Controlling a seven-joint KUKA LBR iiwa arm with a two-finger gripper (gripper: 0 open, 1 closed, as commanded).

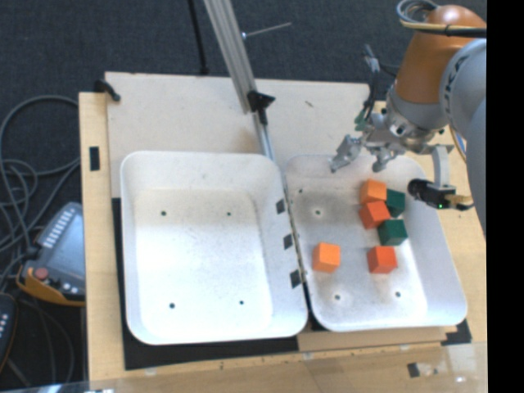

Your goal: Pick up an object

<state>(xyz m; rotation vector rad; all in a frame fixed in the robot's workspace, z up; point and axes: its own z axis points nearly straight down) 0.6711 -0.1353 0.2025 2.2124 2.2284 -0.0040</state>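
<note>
arm (pixel 442 56) bent down over the right bin's (pixel 426 301) far edge, fingers (pixel 342 160) spread apart, gripping nothing, orange block (pixel 374 191) just below-right of them

Two bins sit side by side on the surface (pixel 196 113). My hand (pixel 360 157) hangs over the right bin's (pixel 434 301) far edge; six blocks (pixel 375 213) lie inside it, toward its right.
</note>
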